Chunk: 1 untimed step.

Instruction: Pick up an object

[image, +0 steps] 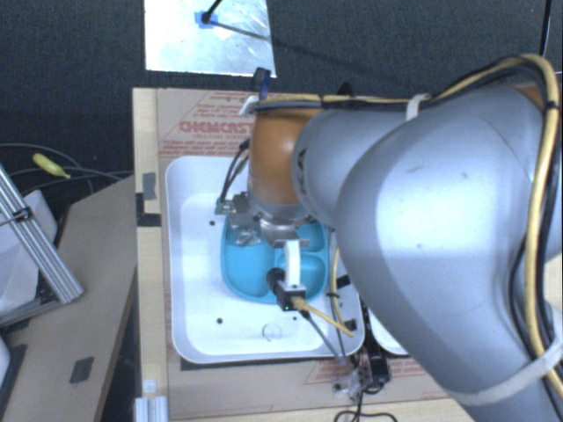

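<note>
The bench (149, 262) bears printed cardboard (207, 121) and a white bin (198, 262).

Right bin (391, 341) largely hidden by the arm (440, 236), blue object (242, 266) partly covered by the wrist, claw fingers concealed, arm cut off at the right edge

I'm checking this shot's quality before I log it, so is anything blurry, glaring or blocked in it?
Camera view: the arm looms large and soft-edged, covering most of the right bin; a silvery sheet up top glares bright; the left bin is evenly lit, the blue object in it sharp enough but partly hidden by the wrist.
</note>
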Each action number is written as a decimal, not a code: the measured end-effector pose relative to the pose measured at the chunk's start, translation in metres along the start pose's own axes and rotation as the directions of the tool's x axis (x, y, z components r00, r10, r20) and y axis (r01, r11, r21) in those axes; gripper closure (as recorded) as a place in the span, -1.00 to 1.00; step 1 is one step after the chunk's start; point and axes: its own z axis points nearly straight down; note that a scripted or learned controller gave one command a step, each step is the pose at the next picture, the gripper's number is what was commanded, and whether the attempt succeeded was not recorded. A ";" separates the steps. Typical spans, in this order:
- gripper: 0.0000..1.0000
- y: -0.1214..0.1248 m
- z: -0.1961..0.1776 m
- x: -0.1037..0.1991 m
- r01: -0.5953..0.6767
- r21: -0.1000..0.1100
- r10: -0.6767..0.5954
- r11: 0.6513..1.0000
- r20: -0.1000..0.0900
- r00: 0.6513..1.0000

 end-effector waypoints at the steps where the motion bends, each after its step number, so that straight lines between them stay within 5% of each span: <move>1: 1.00 -0.070 -0.115 0.006 0.007 0.002 -0.007 1.000 -0.002 1.000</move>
